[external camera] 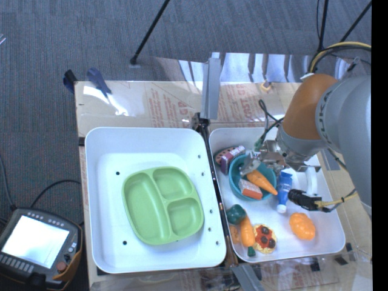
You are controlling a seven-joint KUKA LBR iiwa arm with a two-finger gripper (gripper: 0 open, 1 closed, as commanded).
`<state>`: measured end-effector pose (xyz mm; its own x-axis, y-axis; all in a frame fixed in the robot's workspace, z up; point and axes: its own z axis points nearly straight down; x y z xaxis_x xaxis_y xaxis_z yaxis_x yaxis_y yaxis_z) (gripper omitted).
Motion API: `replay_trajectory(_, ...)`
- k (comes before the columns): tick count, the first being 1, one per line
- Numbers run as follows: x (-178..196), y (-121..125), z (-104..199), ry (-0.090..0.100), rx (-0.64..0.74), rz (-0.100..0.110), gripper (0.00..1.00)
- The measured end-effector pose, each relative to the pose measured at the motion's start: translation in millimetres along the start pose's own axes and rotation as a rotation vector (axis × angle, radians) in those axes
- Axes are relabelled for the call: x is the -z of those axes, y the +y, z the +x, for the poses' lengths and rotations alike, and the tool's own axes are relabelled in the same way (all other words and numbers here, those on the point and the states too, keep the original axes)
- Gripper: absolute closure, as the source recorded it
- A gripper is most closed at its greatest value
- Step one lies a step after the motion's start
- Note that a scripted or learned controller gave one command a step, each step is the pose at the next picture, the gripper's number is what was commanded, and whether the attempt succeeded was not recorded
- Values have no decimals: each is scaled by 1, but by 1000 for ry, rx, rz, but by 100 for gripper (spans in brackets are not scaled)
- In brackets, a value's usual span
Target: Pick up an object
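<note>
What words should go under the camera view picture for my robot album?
Robot's end effector hovers over a teal bowl of toy food in the right bin; a green divided plate waits in the left bin.

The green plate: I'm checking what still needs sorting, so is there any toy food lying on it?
No, the green plate sits alone in the left bin, with all three compartments bare.

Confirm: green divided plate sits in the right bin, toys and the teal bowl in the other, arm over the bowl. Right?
Not quite. The green divided plate lies in the left bin, as the camera view shows. The toys and the teal bowl are in the right bin, and the arm does hang over the bowl.
</note>
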<state>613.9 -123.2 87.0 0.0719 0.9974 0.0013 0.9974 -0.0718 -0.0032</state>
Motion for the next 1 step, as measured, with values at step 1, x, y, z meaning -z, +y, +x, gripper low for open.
replay_trajectory(1,13,0,-2,2,-3,2,100)
